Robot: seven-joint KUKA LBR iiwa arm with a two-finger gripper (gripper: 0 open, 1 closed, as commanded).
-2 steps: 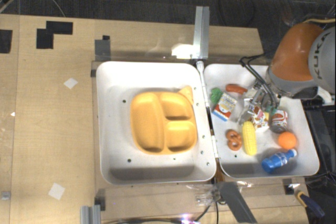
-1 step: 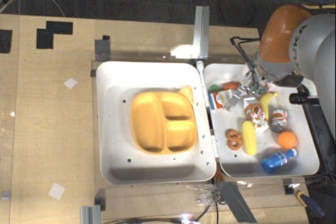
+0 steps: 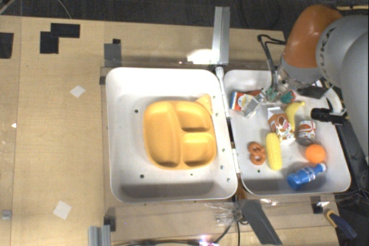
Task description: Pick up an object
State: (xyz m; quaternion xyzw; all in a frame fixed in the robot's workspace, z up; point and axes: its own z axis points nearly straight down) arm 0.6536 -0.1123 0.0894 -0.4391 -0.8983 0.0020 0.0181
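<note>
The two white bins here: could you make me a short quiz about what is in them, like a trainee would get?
1. True or false: the yellow divided tray lies in the left bin.
2. Which thing lies nearest the front edge of the right bin? A) the blue bottle B) the corn cob C) the pretzel
3. Fill in: the orange ball sits just behind the blue ______.

Key:
1. True.
2. A; the bottle lies on its side near the front wall.
3. Bottle.

The pincer is at the back of the right bin, by a red and white packet.
</note>
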